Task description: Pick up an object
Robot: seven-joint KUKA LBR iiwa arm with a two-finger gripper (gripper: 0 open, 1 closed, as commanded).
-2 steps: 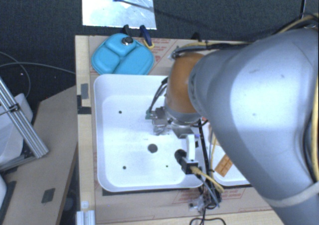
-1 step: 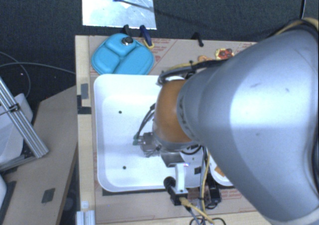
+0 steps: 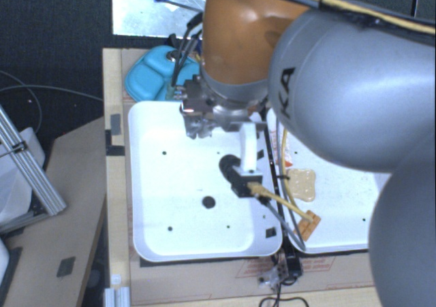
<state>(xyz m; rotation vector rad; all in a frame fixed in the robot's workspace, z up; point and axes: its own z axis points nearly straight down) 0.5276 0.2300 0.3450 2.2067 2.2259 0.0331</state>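
**Arm low over the left bin, objects lying loose**

The grey arm (image 3: 354,88) fills the right of the frame, nearest the lens, with its orange band (image 3: 238,33) at upper centre. Below the band, the tool (image 3: 199,125) hangs over the upper part of the left bin (image 3: 157,183). Whether it is open or closed cannot be told from this angle, and nothing is seen in its grip.

A small black round thing (image 3: 208,202) lies on the left bin's floor, lower in the frame and apart from the tool. In the right bin (image 3: 340,210) a pale tan piece (image 3: 304,184) lies near the dividing edge, with a brown block (image 3: 310,224) just below it. A blue moulded thing (image 3: 151,74) sits on the bench (image 3: 114,163) past the left bin's upper edge.
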